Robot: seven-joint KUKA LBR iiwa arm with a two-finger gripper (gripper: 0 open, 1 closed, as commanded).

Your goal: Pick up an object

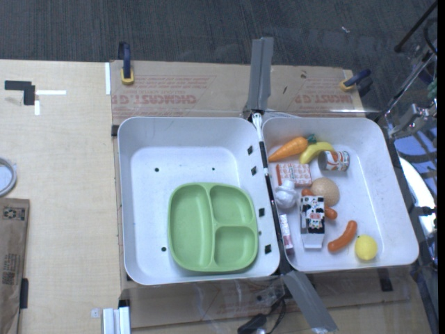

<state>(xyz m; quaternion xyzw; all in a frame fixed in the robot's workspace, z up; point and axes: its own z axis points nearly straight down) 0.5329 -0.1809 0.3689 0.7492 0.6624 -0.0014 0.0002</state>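
Hand out of sight, so cannot tell its opening or hold; green tray [213,227] in left bin [132,186]; carrot [287,149], banana [317,150], lemon [366,248] in right bin [389,186].

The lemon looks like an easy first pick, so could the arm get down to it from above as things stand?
Probably yes. The lemon lies uncovered near the right bin's front corner, beside only the sausage, though the bin wall is close on two sides.
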